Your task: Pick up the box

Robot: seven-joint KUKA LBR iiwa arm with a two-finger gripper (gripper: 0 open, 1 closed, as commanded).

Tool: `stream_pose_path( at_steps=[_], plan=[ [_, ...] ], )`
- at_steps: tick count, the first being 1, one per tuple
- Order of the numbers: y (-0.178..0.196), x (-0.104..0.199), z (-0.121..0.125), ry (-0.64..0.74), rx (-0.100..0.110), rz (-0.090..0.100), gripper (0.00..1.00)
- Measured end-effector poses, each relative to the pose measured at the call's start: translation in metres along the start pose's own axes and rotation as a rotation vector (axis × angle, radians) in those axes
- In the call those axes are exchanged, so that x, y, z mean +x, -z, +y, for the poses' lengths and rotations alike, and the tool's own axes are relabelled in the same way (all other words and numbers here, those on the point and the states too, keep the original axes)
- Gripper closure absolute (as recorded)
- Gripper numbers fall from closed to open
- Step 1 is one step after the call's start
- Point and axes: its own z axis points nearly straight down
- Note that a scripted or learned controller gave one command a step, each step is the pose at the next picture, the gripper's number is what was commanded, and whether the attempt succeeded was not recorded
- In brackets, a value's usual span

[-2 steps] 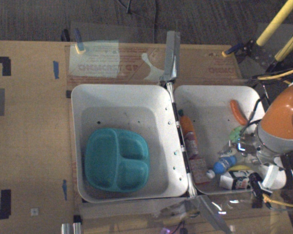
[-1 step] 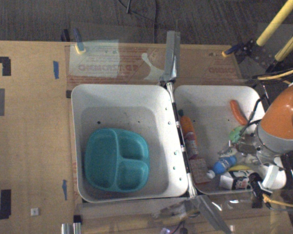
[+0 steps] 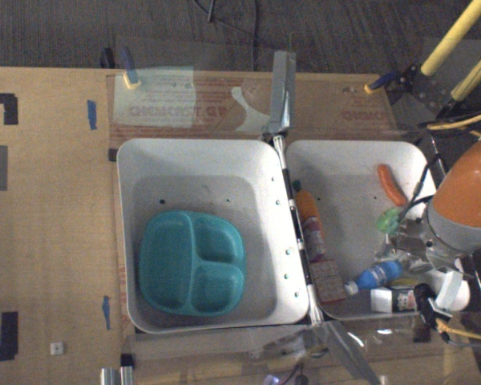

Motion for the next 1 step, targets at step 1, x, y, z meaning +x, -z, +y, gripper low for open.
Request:
stream_pose_path(
  at_steps=[1],
  plan=[
    [0.0844, 0.0942, -0.0284, 0.132, 0.018, 0.001, 1.00]
  ],
)
